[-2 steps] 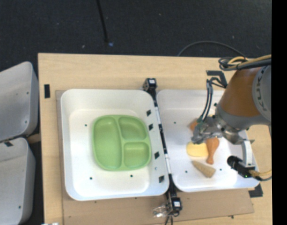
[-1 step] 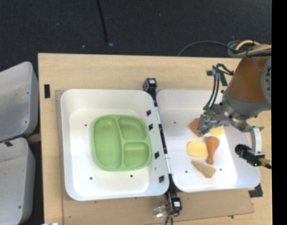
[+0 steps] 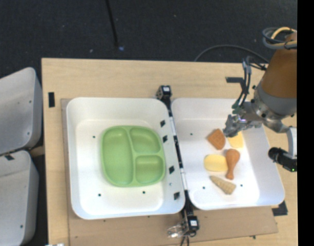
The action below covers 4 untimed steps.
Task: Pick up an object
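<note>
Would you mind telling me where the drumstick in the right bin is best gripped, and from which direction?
Probably across the narrow shank of the drumstick, just below its rounded meaty end. It lies flat, fat end up-view and thin end pointing toward the wedge, so the hand should come straight down with its fingers closing across the shank. The yellow piece touches its left side, so aim low on the shank.

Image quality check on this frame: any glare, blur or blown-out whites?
Camera view: soft overall, low detail; the gripper is smeared, so its fingers don't resolve. White bins are bright but their rims still read, with no hard glare. Even light, faint shadows under the green tray and the drumstick. The floor is dark and noisy.
</note>
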{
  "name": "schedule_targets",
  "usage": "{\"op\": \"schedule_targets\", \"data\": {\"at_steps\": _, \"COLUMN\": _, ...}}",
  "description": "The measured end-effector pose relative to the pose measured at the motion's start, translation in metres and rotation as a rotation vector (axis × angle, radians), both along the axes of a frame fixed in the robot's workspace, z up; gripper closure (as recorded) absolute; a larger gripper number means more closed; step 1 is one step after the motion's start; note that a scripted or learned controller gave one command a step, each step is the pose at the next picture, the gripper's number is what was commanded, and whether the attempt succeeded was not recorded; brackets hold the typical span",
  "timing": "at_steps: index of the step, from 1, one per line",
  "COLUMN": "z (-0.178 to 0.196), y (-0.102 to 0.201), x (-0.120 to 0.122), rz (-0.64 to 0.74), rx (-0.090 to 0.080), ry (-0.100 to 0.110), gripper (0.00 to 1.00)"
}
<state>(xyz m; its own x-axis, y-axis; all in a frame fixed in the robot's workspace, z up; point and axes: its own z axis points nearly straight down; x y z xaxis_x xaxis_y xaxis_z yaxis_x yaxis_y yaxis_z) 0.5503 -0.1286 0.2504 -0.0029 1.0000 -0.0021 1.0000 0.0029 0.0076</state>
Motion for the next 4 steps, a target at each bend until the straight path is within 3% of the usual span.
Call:
{"op": "schedule_targets", "data": {"at_steps": 2, "z": -0.021, "y": 0.085, "x": 0.051, "rz": 0.003, "rx": 0.002, "ry": 0.005, "gripper": 1.00}}
{"op": "schedule_targets", "data": {"at_steps": 4, "z": -0.004, "y": 0.174, "x": 0.114, "rz": 0.003, "rx": 0.003, "ry": 0.003, "gripper": 1.00}}
